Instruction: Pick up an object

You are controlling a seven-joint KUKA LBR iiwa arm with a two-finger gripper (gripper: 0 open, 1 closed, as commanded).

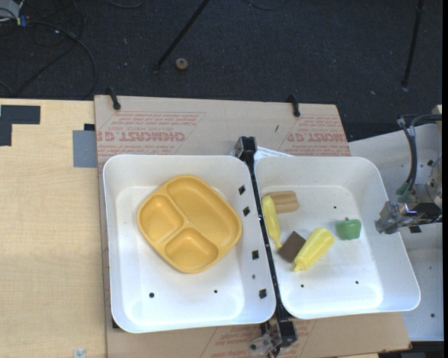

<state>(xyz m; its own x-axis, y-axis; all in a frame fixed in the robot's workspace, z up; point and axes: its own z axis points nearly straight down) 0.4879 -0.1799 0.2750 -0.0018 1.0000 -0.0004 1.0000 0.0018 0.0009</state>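
Note:
The right bin [373, 293] holds several small objects. A green pepper-like piece [349, 229] lies toward its right side. A yellow corn-shaped piece [313, 248] rests next to a dark brown block [291, 246]. A slim yellow piece [271, 217] lies along the left wall, with a tan cylinder [284, 201] beside it. My gripper [394, 221] hovers at the right rim of this bin, to the right of the green piece, with nothing seen in it.
The left bin [134, 304] carries a yellow divided plate [189, 222]. A black divider [257, 237] runs between the two bins. Both stand on a cardboard sheet [172, 129], with a wooden tabletop [37, 230] to the left.

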